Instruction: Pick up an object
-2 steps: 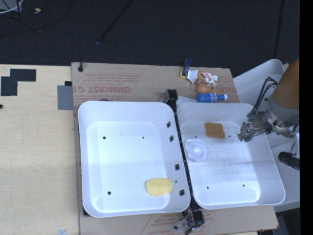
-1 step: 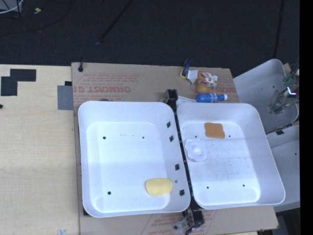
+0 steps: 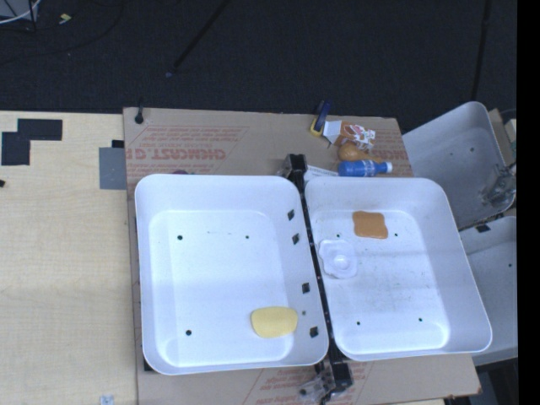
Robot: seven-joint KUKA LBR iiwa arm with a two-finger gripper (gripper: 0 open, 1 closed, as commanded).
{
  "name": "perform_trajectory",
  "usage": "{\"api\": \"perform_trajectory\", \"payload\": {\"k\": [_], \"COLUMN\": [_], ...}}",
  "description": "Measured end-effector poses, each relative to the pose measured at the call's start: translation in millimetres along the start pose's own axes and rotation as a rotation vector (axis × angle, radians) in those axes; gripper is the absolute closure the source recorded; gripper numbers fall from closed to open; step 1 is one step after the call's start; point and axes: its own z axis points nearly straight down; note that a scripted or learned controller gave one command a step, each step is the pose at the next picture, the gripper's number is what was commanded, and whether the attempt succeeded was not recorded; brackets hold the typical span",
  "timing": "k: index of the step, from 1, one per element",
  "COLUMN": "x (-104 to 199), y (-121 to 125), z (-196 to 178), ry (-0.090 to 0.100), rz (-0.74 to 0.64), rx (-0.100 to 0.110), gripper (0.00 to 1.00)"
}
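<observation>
A pale yellow flat oval piece lies in the left bin, near its front right corner. In the right bin an orange-brown flat square piece rests toward the back. A small clear plastic cup sits at that bin's left side, close to the divider between the bins.
Behind the right bin, on the cardboard, lie a blue bottle, a brown rounded item, a red-and-white packet and a blue-and-yellow tool. A grey metal plate stands at the right. Black clips join the bins.
</observation>
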Motion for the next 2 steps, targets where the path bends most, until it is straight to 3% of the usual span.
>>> {"api": "perform_trajectory", "payload": {"k": [1, 2], "x": [0, 0], "y": [-3, -18], "z": [-119, -174], "ry": [-0.004, -0.001], "rz": [-0.004, -0.005], "rx": [-0.010, -0.002], "gripper": [1.00, 1.00]}}
